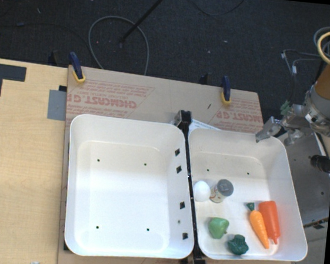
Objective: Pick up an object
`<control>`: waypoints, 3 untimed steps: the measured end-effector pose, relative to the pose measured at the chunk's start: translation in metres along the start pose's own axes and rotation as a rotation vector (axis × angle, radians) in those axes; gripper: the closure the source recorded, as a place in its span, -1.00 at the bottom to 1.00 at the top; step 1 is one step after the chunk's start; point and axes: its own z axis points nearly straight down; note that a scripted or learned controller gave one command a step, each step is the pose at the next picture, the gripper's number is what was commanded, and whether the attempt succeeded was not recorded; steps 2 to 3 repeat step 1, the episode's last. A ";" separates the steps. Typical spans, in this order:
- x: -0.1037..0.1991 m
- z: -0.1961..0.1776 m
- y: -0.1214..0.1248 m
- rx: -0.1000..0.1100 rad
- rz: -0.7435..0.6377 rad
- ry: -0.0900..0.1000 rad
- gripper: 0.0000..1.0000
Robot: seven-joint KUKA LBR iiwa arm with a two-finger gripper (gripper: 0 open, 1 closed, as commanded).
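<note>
The right bin holds several small objects. A white egg-shaped ball lies against the divider, touching a small grey can. In front of them sit a light green pepper and a dark green broccoli piece. An orange carrot and a red-orange piece lie side by side near the right wall. My gripper hangs over the far right corner of this bin, well away from all the objects, with nothing seen in it.
The left bin stands beside the right one on a cardboard sheet held by two clamps. A wooden bench top lies to the left. Cables run across the dark floor behind.
</note>
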 end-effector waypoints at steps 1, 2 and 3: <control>0.044 0.034 -0.121 0.004 0.001 0.002 -1.00; 0.044 0.034 -0.121 0.004 0.001 0.002 -1.00; 0.044 0.034 -0.121 0.004 0.001 0.002 -1.00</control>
